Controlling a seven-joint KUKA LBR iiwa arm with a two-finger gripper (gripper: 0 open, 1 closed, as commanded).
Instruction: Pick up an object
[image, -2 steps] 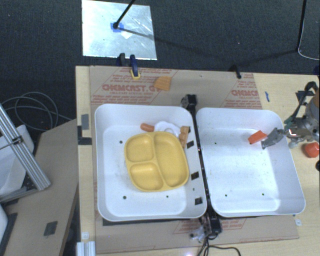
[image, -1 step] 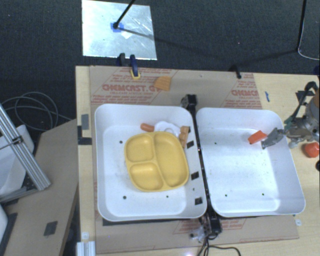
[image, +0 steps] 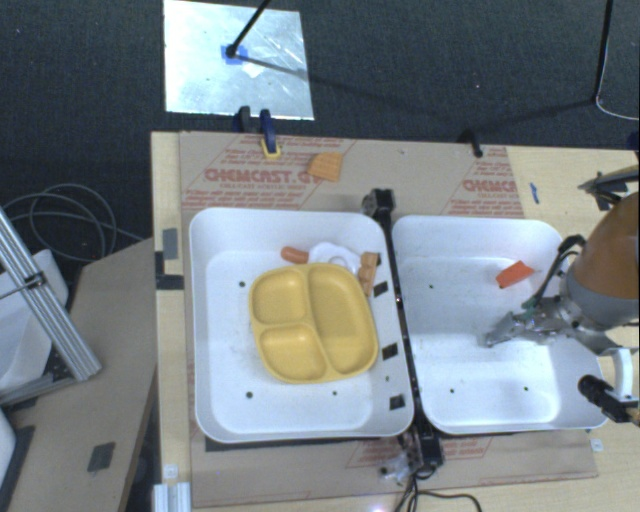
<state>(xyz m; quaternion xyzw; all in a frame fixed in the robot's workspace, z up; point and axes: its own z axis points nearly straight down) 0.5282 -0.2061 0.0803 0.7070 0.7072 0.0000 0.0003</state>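
My gripper (image: 496, 335) hangs low over the right bin (image: 450, 400), near its middle, with the arm reaching in from the right. A small orange wedge (image: 515, 273) lies on the bin floor behind the gripper, apart from it. In the left bin (image: 215, 400) a yellow divided plate (image: 312, 322) lies flat. Behind the plate are a small orange sausage-shaped piece (image: 295, 255), a white item (image: 333, 256) and a brown block (image: 368, 270) near the bin's right wall.
A tan block (image: 325, 166) lies on the cardboard sheet behind the bins, with a yellow and blue clamp (image: 268, 135) at the bench's back edge. A black divider (image: 398, 320) runs between the two bins. A metal frame (image: 40, 310) stands at far left.
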